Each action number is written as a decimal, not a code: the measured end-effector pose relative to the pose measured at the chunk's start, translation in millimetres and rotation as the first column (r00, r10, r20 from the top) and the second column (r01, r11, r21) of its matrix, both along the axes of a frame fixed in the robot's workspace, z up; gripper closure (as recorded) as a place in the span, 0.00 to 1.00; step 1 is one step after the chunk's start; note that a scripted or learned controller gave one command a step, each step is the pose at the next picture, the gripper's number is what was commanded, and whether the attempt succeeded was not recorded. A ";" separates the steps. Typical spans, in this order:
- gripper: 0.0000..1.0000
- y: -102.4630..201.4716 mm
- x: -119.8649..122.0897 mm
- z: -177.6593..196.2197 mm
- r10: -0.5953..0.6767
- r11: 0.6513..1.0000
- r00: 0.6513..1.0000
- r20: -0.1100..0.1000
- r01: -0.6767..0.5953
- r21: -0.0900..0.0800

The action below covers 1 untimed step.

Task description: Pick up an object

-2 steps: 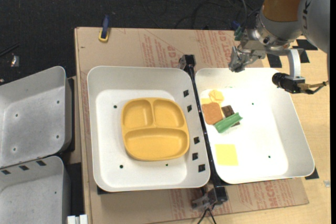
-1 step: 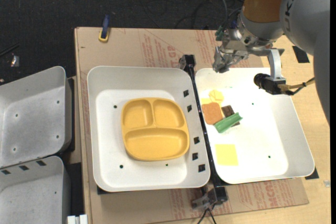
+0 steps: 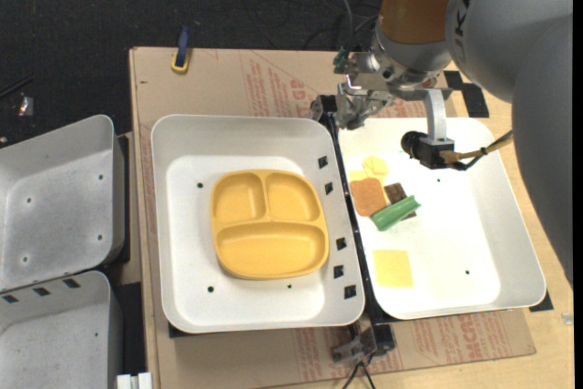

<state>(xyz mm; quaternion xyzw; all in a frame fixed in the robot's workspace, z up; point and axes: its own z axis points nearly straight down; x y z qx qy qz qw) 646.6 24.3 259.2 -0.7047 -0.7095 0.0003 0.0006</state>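
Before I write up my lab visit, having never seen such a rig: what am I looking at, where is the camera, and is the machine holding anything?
This is one picture from a fixed camera above the bench, looking down at a slant. The big grey shape with an orange band is a robot arm reaching in from the right. Its gripper hangs near the far edge where two white bins meet.

The left bin holds a yellow divided plate. The right bin holds small pieces: a pale yellow bit, an orange-brown square, a dark brown block, a green block and a flat yellow square.

All of these lie apart from the gripper; I cannot see it holding anything.
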 end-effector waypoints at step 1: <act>1.00 49.8 -14.4 -25.3 0.001 1.000 1.000 -0.002 -0.001 0.000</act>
